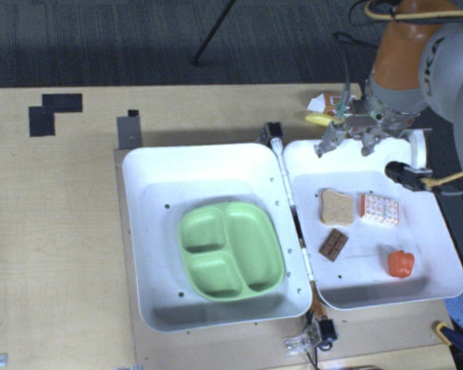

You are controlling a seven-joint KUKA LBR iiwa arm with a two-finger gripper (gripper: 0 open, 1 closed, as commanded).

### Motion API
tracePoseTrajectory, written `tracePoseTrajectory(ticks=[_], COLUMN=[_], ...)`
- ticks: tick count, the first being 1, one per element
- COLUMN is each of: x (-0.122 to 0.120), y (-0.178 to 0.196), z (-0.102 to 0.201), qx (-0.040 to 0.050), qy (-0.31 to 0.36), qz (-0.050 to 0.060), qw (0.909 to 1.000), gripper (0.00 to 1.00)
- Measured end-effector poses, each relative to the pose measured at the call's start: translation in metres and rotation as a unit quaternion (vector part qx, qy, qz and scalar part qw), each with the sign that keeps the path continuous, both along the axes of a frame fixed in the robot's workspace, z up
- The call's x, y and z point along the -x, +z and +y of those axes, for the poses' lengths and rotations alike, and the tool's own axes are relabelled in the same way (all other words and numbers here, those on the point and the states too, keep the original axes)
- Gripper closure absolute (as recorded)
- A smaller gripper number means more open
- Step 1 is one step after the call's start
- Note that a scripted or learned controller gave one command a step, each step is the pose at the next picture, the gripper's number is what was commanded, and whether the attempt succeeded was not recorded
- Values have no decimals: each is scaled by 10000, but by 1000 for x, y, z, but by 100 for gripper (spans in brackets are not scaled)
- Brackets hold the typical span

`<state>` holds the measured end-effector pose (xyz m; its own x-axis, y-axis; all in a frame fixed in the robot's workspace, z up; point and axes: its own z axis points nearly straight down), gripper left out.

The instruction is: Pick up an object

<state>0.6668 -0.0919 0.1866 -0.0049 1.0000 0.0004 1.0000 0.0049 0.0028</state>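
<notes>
Overhead, end effector (345,142) spread open, gripping nothing, above the far rim of the right bin (437,237). Below in that bin: toast slice (337,208), chocolate bar (334,245), pink-and-white packet (379,209), red-orange pepper (401,263). Green divided tray (230,250) in left bin (151,225).

Two bins, five things in them

One green divided plate (230,250) in the left bin (143,226); the right bin (441,245) has one toast slice (337,208), one brown chocolate piece (334,245), one red-and-white packet (380,209), one red-orange pepper (400,263).
</notes>
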Motion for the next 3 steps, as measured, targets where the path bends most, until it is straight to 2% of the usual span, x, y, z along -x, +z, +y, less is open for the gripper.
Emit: tracePoseTrajectory(ticks=[1, 2, 3], x=[43, 109, 107], y=[-98, -97, -85], z=[-42, -28, -27], qx=[8, 9, 3], qy=[-12, -18, -7], qz=[-33, -50, -74], qw=[10000, 10000, 10000], gripper=[0, 0, 100])
